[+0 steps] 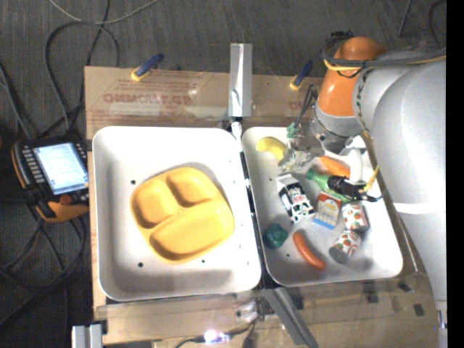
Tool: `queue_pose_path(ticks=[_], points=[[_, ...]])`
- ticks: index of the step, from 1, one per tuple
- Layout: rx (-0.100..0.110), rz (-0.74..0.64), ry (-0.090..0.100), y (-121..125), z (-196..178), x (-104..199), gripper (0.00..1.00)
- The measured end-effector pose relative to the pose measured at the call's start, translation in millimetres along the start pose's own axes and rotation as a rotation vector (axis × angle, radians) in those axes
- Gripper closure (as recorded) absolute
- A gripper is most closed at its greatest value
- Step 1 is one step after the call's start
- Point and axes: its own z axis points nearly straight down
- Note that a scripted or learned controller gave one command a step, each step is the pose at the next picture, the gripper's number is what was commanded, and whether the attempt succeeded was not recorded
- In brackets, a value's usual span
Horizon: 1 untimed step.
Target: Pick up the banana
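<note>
Although the grey arm's two-finger gripper (299, 153) hung low over the right white bin (391, 263), the camera view did not resolve its fingers, so their state could not be told. The small yellow plastic banana (270, 147) lay in that bin's far left corner, just beside the gripper, against the wall. Judged light, rigid, smooth and probably slippery; best taken across the narrow mid-body. A green-and-orange carrot toy (328, 170) and a black-and-white cow-print carton (296, 201) lay near.

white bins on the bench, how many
2: the shallow white bin on the left holds a yellow divided tray; the shallow white bin on the right holds the small toys.
</note>
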Motion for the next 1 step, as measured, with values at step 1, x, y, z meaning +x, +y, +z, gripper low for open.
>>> queue_pose_path(ticks=[1], points=[[-0.030,0.288,0.009,3.7,-88.0,60.7,1.00]])
